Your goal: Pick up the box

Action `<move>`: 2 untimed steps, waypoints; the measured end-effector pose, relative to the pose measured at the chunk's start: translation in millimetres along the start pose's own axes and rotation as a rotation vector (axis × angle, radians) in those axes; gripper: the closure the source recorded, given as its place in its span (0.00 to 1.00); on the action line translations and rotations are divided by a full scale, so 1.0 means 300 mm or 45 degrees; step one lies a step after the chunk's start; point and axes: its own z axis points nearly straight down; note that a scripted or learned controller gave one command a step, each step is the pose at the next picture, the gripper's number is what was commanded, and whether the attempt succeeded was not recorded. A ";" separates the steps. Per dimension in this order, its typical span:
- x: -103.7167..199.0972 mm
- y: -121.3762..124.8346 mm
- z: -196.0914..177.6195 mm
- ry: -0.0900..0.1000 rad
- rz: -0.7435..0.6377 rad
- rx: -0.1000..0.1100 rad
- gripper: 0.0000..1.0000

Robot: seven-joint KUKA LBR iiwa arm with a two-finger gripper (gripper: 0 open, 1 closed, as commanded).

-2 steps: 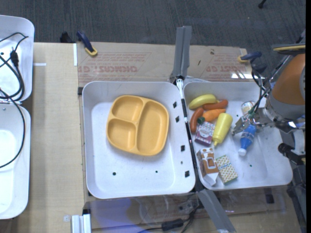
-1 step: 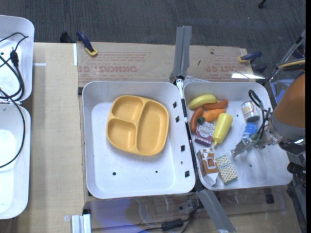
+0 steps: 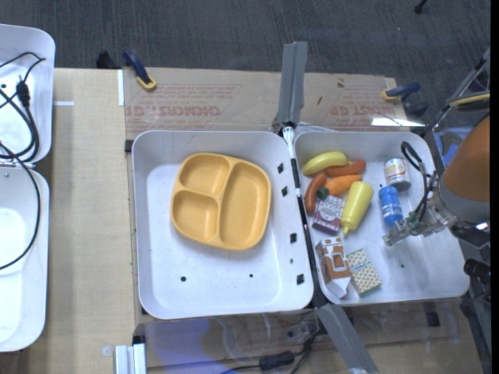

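**Mia:** Over in the right bin (image 3: 437, 283), near the front edge, I can see the box (image 3: 364, 271). It has a checked pattern and lies flat on the white floor of the bin.

**Ben:** Is anything touching it?

**Mia:** A brown and white carton (image 3: 335, 260) lies just beside it on the left. Nothing is on top of the box.

**Ben:** Where is the hand?

**Mia:** The hand (image 3: 405, 229) is low in the same bin, to the right of the blue bottle (image 3: 390, 205) and a little farther back than the box. It is near the box but not over it.

**Ben:** Does it have the box?

**Mia:** No. The box sits apart from the hand, so nothing has been picked up yet. I cannot tell if the hand is open or closed; it is too small and dark to see.

**Ben:** So what is left to do?

**Mia:** I think almost all of it. The hand must go to the box, grab it and lift it.

**Ben:** What else is in there?

**Mia:** A banana (image 3: 324, 161), a yellow bottle (image 3: 355, 206) and a can (image 3: 396, 173), all farther back. The left bin (image 3: 156, 287) has a yellow plate (image 3: 221, 201).
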 end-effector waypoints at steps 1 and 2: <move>0.000 0.000 0.000 0.000 0.001 0.000 0.00; -0.002 -0.001 -0.028 0.000 0.001 0.001 1.00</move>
